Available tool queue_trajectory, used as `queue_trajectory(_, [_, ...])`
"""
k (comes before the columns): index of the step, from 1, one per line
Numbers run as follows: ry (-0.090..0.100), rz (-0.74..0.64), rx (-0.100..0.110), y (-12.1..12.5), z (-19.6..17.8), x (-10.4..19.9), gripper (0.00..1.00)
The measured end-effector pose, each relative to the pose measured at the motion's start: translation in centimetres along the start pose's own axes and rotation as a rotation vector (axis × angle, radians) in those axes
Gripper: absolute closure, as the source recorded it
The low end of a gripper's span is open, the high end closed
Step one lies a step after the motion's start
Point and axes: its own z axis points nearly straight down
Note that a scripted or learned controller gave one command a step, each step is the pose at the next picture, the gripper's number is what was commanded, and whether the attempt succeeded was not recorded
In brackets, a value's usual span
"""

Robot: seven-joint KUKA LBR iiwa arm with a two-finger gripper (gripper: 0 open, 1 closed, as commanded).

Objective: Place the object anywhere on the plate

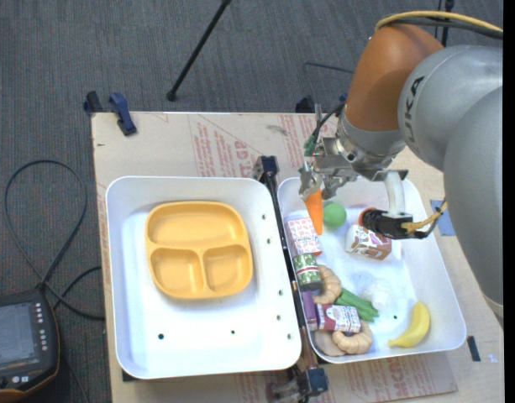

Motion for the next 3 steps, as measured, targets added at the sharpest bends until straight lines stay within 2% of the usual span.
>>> queue_trajectory(1, [-0.001, 0.007, -0.003, 0.0, -4.1, -6.2, 1.00])
queue_trajectory(2, [-0.002, 0.006, -0.006, -1.7, -10.1, -10.3, 1.00])
queue_trajectory(3, [0.002, 0.007, 0.005, -9.1, 2.7, -5.7, 1.00])
